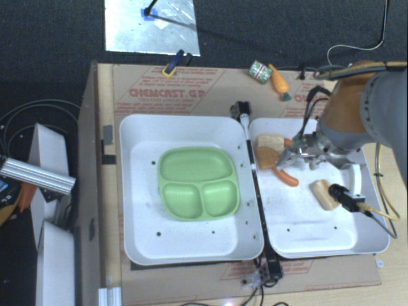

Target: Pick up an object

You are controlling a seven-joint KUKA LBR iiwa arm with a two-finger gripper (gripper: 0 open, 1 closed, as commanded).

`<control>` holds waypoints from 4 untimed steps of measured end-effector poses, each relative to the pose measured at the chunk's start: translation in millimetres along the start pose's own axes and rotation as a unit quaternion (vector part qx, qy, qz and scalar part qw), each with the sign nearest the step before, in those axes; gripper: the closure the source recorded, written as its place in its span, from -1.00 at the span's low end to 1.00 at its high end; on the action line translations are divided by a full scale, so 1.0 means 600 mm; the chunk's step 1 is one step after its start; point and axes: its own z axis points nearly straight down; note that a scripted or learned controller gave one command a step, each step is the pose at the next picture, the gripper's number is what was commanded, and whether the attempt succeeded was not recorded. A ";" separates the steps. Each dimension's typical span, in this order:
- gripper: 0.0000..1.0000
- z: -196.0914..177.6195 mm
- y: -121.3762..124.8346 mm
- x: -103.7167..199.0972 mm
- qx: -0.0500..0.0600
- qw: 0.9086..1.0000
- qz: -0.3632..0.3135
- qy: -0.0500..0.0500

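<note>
The pincer point(288, 159) hangs low in the white bin point(319, 238) right of the green plate point(197, 182), just above an orange sausage-shaped toy point(287, 178), with a bread slice point(269, 142) lying nearer the plate. Its opening cannot be told, and nothing shows in its hold. The pick looks not yet made; gripping and lifting remain.

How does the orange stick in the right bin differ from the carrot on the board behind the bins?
The orange stick lies inside the right bin, close to the end effector; the carrot lies outside both bins, beside a green can. The carrot has a green end; the stick is plain orange. Both are long, orange and lying flat at a similar slant.
</note>
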 end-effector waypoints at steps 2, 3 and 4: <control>1.00 0.030 -0.045 -0.009 0.000 1.000 0.001 0.000; 1.00 0.047 -0.078 -0.062 0.001 1.000 0.002 0.000; 1.00 0.048 -0.074 -0.014 0.001 1.000 0.000 0.000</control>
